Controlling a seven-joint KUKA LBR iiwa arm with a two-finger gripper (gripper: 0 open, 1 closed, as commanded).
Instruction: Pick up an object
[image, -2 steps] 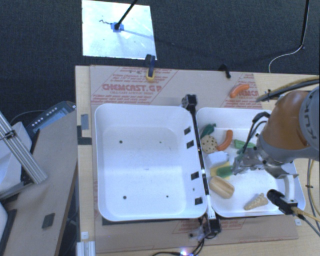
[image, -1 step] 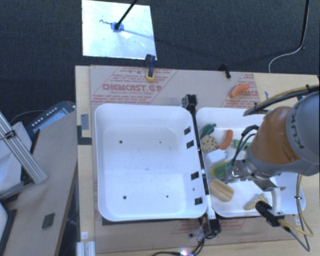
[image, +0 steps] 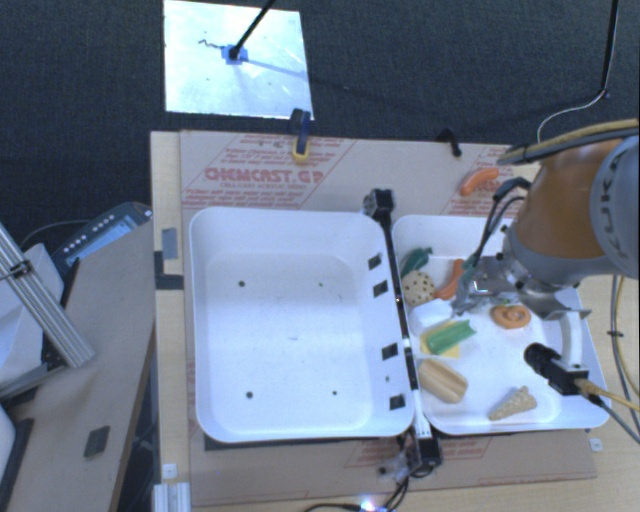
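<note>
Bench carries two white bins: left bin (image: 290, 330), right bin (image: 575, 415). Right bin holds seven items: green pepper (image: 415, 259), cookie (image: 418, 288), orange carrot (image: 451, 280), green-yellow piece (image: 449, 336), orange ring (image: 511, 316), bread roll (image: 442, 380), tan wedge (image: 513, 403). Gripper (image: 478, 290) sits over the carrot; grip state: can't tell.

White bins (image: 290, 250) — orange-banded grey arm (image: 570, 215).

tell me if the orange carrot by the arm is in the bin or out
Out. The carrot lies on the board behind the right bin, past its far rim, near the arm.
</note>
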